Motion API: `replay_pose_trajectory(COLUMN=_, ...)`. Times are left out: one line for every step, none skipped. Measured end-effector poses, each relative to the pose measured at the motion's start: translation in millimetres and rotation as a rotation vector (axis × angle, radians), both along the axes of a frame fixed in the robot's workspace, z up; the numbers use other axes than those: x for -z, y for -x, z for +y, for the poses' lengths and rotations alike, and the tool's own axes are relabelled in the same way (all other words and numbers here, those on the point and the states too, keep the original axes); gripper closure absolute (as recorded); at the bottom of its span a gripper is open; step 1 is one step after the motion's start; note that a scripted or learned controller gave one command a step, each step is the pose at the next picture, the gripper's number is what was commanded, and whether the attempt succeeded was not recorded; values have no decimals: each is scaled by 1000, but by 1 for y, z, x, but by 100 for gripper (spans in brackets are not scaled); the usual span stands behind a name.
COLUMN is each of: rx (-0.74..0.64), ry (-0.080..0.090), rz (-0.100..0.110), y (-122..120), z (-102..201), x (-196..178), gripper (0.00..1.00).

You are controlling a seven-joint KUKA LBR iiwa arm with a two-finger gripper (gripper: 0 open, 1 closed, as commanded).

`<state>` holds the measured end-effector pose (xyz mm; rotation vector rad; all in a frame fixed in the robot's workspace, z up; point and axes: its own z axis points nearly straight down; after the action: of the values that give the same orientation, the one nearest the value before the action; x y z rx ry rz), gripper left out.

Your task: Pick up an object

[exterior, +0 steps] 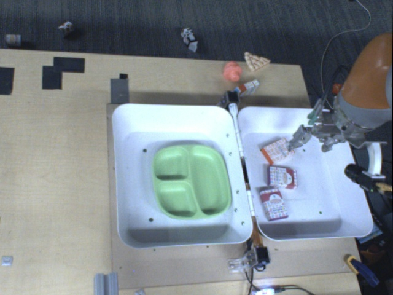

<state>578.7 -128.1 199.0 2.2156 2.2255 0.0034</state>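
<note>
Reaching in from the right, the arm (368,78) slants down and leftward over the right bin (344,226), its orange band high near the edge and the wrist low above the bin's upper part. The jaws (302,137) sit just beside the top packet (276,150), at its upper right corner; nothing visibly between them, and I cannot tell how wide they stand. Two more packets lie below in a column: the middle packet (282,176) and the bottom packet (274,203). The left bin (132,128) holds a green divided tray (191,180). Both bins rest on the table (55,183).
</note>
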Motion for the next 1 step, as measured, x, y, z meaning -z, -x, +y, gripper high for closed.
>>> replay_pose_trajectory(rx=0, ry=2, rz=-5, y=-12, z=9, x=113, gripper=0)
